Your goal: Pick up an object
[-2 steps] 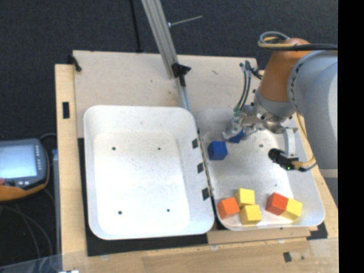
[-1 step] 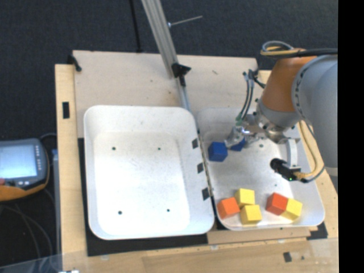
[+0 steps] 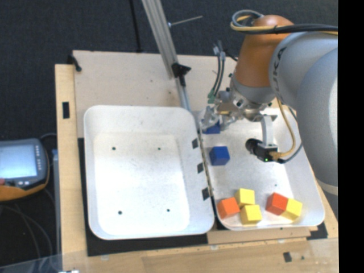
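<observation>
The grey arm (image 3: 307, 90) with its orange band (image 3: 259, 56) enters from the right and is cut off at that edge. Its gripper (image 3: 211, 121) sits low at the far left corner of the right bin (image 3: 296, 178), close to the divide between the bins. A small blue block (image 3: 211, 129) shows directly under the fingertips, touching or nearly so. Whether the jaws are spread or pinching it cannot be told; wrist hardware and cables hide the fingers.

A second blue cube (image 3: 219, 155) lies apart, just near of the gripper, on the bin floor. Along the near edge of the right bin are an orange cube (image 3: 228, 207), two yellow cubes (image 3: 246, 196) (image 3: 251, 214) touching each other, a red-orange cube (image 3: 277, 203) and a further yellow cube (image 3: 293, 209) against it. The far part of the right bin is hidden beneath the arm.

A black fitting with a green light (image 3: 263, 149) hangs over the right bin. The left bin (image 3: 139, 169) shows a speckled floor. An aluminium strut (image 3: 162, 38) slants in from the far edge. A handheld pendant (image 3: 20, 166) is cut off at the left edge.
</observation>
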{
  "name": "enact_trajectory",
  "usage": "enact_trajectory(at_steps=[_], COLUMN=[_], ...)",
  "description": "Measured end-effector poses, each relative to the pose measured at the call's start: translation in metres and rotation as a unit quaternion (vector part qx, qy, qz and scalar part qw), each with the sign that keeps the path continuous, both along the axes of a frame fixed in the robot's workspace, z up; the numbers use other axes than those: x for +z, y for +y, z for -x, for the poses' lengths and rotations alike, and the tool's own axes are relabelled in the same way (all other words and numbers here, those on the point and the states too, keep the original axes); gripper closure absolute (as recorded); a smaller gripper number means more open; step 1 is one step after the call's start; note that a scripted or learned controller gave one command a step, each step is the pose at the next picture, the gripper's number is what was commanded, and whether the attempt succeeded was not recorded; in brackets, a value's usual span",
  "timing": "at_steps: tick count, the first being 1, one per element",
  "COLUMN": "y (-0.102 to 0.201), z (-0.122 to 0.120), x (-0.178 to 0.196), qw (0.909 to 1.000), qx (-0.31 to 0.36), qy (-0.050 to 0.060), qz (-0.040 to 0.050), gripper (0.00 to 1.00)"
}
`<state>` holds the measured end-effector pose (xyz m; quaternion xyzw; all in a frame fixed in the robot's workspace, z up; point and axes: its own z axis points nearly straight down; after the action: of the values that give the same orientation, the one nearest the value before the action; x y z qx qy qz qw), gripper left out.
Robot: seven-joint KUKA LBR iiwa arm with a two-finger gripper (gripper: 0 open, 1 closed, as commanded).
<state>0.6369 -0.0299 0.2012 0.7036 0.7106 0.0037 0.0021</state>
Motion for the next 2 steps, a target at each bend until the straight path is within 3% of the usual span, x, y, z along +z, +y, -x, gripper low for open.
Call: enact_trajectory(at_steps=[1,2], y=[-0.064,0.033], z=[0.066,0.099], x=[0.117,0.092], qw=[1.0000,1.0000], qx=[-0.007,-0.001], qy=[0.000,0.005], qz=[0.0025,0.0001], gripper=[1.00,1.00])
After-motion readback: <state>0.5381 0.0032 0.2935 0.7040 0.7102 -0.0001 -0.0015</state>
